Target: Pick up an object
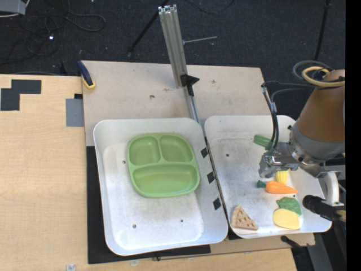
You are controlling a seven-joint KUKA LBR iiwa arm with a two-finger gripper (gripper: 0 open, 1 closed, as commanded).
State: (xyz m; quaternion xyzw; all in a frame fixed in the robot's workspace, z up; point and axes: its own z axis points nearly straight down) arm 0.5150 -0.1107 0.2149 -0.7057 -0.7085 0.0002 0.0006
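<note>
Bench: two white bins side by side.
Right bin [237,151] near edge: waffle wedge [244,218], yellow-green piece [287,213].
Carrot [280,188]: right edge, beneath gripper [271,171].
Gripper opening: cannot tell.
Left bin [113,208]: green tray [163,165].

I see lots of bare floor in the right bin [237,168] on its left side. Toys crowd its right: a carrot [280,188], a yellow piece [286,219], a waffle slice [244,218].
</note>
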